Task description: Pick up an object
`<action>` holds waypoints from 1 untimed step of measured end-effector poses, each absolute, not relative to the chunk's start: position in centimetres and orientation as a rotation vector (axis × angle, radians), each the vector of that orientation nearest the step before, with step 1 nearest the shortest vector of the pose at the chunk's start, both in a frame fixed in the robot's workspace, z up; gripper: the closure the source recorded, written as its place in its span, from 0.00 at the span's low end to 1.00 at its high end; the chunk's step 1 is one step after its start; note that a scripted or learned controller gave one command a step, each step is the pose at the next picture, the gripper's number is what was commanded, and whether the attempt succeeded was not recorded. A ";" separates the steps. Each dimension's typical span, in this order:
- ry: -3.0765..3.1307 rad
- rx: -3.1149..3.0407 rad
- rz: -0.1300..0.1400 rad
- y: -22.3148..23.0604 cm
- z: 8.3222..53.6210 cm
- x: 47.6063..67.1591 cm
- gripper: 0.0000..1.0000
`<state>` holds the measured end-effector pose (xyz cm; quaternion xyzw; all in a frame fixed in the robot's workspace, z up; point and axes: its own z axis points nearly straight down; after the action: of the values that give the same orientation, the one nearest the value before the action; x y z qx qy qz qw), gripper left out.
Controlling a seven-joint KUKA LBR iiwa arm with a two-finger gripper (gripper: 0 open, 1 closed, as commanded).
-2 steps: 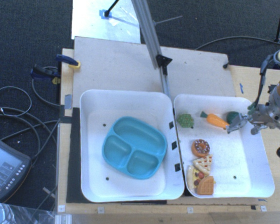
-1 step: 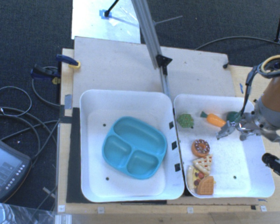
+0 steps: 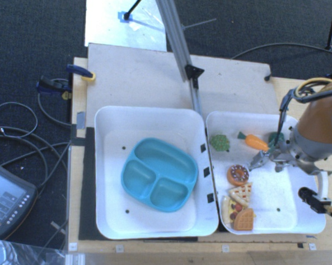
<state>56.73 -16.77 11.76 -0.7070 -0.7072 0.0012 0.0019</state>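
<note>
Down on the bench (image 3: 158,78) sit two white bins side by side. Left bin (image 3: 108,209) has the blue divided plate (image 3: 159,174) sitting about dead center, three compartments, tilted a bit. Right bin (image 3: 273,211) is where all the toy food lives, and that's where my arm (image 3: 320,124) comes in from 3 o'clock, orange band and all. My gripper (image 3: 261,160) is low in that bin, near its middle, fingers only a little apart with nothing between them as far as I can see. Food-wise: broccoli (image 3: 220,142) up at 10 o'clock of the bin, carrot (image 3: 254,141) at 12 o'clock, just off my fingertips toward 11. Donut (image 3: 238,174) sits at 8 o'clock from the gripper, close by. Pizza slice (image 3: 241,193) is right below the donut, and the waffle (image 3: 243,219) is at 6 o'clock of that, down near the bin's lower left corner.
</note>
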 end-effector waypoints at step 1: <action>-2.224 -2.223 -0.004 -16.8 13.2 57.0 1.00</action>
<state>56.95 -16.82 13.22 -0.7070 -0.7073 -0.0012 -0.0015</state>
